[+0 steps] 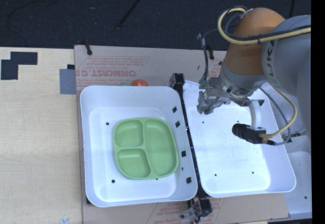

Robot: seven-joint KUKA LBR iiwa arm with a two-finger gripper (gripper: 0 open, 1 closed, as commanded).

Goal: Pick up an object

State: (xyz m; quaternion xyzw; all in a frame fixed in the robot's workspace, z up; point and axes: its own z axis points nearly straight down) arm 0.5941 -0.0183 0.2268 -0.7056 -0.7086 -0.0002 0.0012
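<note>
Bench (pixel 35 136) pale wood, dark floor (pixel 101 9) behind

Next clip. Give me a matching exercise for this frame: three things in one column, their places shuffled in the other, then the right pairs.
Things
1. green plate
2. small red thing
3. gripper

Places
a. above the far left part of the right bin
b. just behind the far rim of the left bin
c. lying flat inside the left bin

Pairs: 1-c, 2-b, 3-a
</note>
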